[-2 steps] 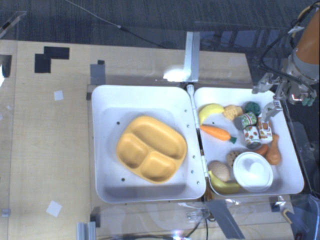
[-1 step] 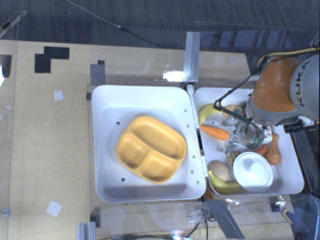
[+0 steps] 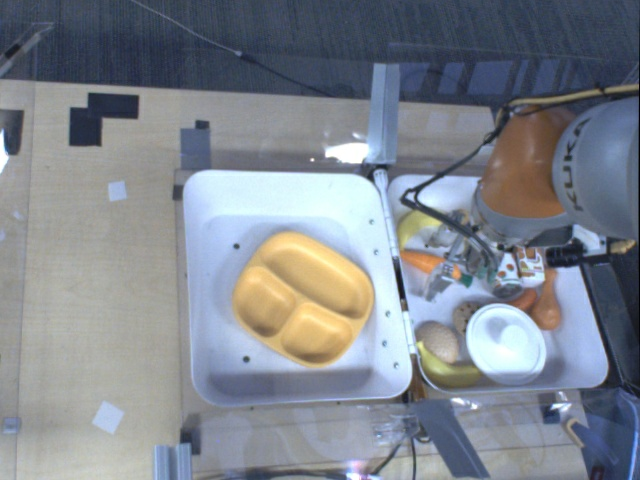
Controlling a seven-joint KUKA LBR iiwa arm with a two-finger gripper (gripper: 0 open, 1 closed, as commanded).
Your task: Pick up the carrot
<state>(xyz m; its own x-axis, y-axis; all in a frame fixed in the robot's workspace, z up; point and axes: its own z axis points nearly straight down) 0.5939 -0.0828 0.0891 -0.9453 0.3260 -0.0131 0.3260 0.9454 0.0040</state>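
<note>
Orange carrot (image 3: 421, 262) lies at the right bin's (image 3: 590, 373) left edge, just beside the gripper (image 3: 446, 274), whose state I cannot tell. It looks like the approach step; next it needs to settle squarely over the carrot and close.

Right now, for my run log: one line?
arm: over right bin | gripper: beside carrot | grasp: unconfirmed
</note>
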